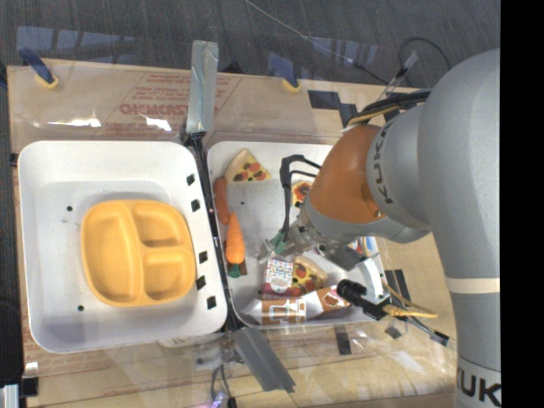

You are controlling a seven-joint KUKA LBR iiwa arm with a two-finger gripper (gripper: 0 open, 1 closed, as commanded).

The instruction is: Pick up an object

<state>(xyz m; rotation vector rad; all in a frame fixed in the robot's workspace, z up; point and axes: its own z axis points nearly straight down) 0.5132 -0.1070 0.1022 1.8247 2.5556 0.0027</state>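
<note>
My gripper (283, 242) hangs low inside the right bin (255, 317), under the orange wrist band, above the bin's middle. Just below it lie a small red-and-white packet (279, 272) and a toy pizza slice (309, 273). To its left, an orange carrot (234, 243) lies along the bin's left wall, with a reddish sausage (221, 197) above it. Another pizza slice (247, 170) rests at the bin's far left corner. I see nothing clearly held between the fingers.
The left bin (51, 313) holds a yellow divided plate (136, 251). A brown carton (284, 311) and a brown bar (330, 301) lie along the right bin's near wall. The arm covers the right bin's right half, with a further pizza piece (299, 192) partly hidden.
</note>
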